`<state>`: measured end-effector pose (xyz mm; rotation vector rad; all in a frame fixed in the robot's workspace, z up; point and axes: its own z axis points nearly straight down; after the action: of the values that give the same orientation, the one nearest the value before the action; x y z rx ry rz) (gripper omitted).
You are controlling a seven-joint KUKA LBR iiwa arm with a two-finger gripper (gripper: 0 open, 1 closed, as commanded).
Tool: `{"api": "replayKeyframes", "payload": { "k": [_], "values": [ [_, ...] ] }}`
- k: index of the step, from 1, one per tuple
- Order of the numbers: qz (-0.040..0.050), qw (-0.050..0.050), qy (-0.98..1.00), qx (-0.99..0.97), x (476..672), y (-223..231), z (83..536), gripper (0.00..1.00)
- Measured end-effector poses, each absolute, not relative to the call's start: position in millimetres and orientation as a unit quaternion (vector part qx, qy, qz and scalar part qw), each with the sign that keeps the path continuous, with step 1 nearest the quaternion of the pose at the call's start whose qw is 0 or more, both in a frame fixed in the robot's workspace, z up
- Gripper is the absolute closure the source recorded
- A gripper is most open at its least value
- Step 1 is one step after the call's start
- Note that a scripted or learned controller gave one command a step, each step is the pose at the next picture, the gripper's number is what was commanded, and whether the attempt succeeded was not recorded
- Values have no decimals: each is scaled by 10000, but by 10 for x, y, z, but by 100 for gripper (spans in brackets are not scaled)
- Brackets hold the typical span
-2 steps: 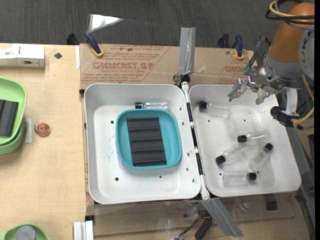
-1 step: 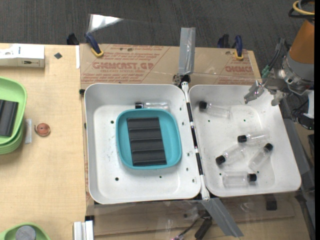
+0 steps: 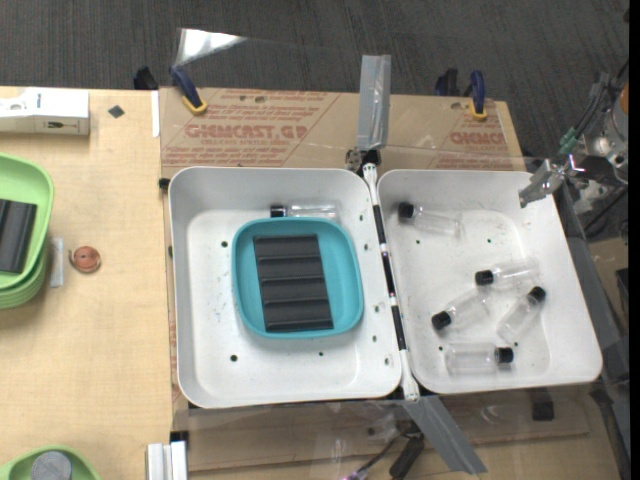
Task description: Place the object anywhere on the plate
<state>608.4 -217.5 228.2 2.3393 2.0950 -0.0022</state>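
Left bin: holds a teal plate, square with rounded corners, lying flat near the middle. On the plate sits a black ribbed insert. One clear vial with a black cap lies on its side just behind the plate's far rim, on the bin floor, not on the plate.

Right bin: holds five more clear vials with black caps, all on their sides. One lies near the far left corner. One lies mid-bin, one just right of it and nearer, one to the left of those, and one close to the near wall.

Hand: at the far right corner of the right bin, over its rim, at the end of the arm coming in from the right edge. Whether the hand is open or closed cannot be told; nothing is seen in it. All vials lie apart from it; the nearest is the one in the far left corner of the right bin, and the plate lies well apart, across the divide between bins.

Bench: cardboard sheet behind the bins, held by clamps. Green dish at the left edge, a small round brown item beside it, a white box farther back.
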Motion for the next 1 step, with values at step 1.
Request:
{"api": "replayKeyframes", "payload": {
  "k": [1],
  "values": [
    [-12, 1, 6440, 7650, 6065, -2146, 3261, 0]
  ]
}}
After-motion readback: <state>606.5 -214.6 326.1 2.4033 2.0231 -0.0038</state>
